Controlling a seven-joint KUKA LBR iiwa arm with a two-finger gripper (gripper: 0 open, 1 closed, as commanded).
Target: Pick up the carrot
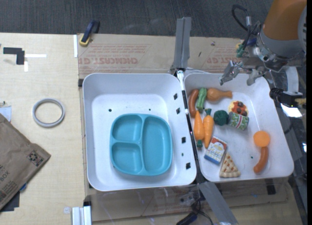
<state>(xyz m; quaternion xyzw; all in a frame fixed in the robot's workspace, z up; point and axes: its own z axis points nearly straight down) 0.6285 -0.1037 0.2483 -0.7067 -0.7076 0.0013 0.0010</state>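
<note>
Two orange carrots lie side by side at the left of the right bin (pixel 280 121): one carrot (pixel 198 127) against the bin's left wall and a second carrot (pixel 208 128) just right of it, tips pointing toward the front. A green leafy piece (pixel 202 97) sits at their far end. My gripper (pixel 240 76) hangs over the bin's far edge, up and to the right of the carrots and well apart from them. It is open, with nothing between its fingers.
The right bin also holds a red-orange sausage (pixel 193 101), a drumstick (pixel 218 93), broccoli (pixel 221 117), a small can (pixel 239 120), an orange ball (pixel 262 138), another sausage (pixel 261 160), a pizza slice (pixel 228 166) and a small box (pixel 215 151). A blue divided plate (pixel 142 144) lies in the left bin (pixel 97 97).
</note>
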